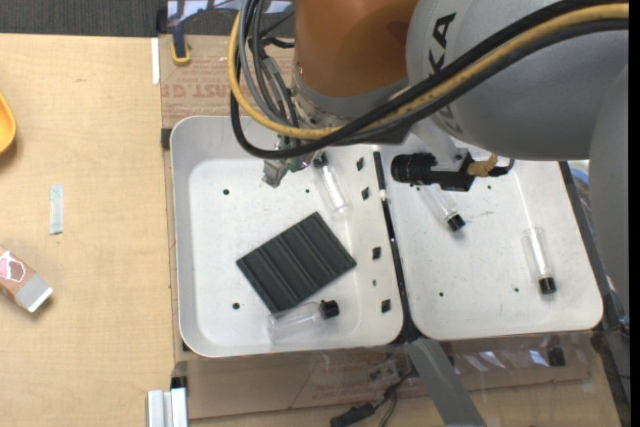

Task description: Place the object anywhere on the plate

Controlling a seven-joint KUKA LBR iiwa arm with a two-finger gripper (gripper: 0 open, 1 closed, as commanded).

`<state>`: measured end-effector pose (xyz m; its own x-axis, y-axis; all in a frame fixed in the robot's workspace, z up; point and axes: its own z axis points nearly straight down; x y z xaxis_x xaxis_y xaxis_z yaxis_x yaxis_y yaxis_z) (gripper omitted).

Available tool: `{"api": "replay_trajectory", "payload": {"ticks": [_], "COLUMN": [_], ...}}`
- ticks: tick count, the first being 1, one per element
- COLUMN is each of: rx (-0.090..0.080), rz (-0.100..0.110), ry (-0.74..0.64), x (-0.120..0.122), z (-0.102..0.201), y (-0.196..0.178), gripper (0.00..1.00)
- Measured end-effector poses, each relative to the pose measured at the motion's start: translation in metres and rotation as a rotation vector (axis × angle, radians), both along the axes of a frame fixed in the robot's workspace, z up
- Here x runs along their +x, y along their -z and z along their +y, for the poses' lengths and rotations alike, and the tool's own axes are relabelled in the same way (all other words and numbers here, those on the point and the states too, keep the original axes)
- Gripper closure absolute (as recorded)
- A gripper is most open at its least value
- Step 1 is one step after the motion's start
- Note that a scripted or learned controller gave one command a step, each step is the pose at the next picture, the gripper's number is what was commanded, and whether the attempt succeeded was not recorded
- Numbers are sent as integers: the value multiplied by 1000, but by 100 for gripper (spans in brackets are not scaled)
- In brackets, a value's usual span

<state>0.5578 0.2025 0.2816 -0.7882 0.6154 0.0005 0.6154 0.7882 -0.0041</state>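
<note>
A black ribbed plate (296, 262) lies flat in the left bin (200, 215), a little right of its middle. A clear tube with a black cap (302, 318) rests by the plate's near corner. Another clear tube (331, 187) lies near the bin's back right. My gripper (283, 163) hangs under the orange wrist band (355, 15) over the back of the left bin. It is above and behind the plate, and mostly hidden by the arm. I see nothing held in it.
The right bin (500, 305) holds two more capped tubes (441, 208) (540, 260). On the wooden bench to the left lie a small grey strip (56, 210) and a wrapped block (24, 281). The arm's bulk covers the back of both bins.
</note>
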Motion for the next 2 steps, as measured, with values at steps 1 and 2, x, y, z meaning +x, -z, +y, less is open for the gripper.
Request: {"api": "replay_trajectory", "payload": {"ticks": [1, 2], "rx": [0, 0], "rz": [0, -2], "ry": [0, 223], "x": [0, 41], "z": [0, 14], "y": [0, 74], "gripper": [0, 0]}}
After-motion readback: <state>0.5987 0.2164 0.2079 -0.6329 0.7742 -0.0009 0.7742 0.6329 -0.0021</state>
